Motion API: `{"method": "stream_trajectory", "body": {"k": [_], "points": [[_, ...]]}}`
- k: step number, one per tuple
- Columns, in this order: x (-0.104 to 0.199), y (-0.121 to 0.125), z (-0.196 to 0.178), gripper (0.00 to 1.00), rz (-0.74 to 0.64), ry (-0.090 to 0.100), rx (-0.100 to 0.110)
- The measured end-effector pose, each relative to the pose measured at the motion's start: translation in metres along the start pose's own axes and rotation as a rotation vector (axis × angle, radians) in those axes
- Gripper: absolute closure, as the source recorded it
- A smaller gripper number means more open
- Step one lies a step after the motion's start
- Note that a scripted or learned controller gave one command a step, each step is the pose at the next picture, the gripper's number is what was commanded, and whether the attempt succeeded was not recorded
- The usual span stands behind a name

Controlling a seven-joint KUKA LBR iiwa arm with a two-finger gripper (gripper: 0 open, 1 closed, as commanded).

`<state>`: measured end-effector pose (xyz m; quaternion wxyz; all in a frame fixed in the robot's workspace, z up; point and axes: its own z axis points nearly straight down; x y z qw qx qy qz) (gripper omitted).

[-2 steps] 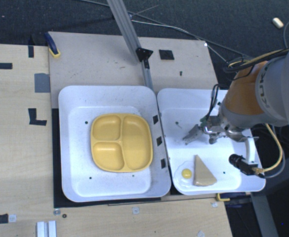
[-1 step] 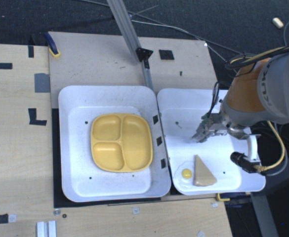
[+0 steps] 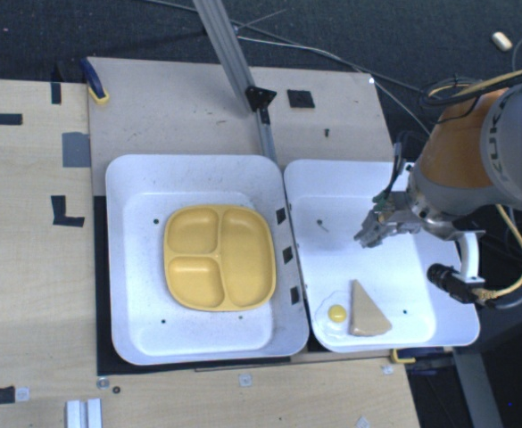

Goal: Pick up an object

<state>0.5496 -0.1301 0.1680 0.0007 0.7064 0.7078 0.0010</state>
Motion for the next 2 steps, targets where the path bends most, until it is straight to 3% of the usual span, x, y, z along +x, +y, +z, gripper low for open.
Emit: {"method": "stream_trajectory", "body": {"k": [2], "points": [[-0.004,0.0,-0.085,1.0,0.001,-0.001,0.0]]}}
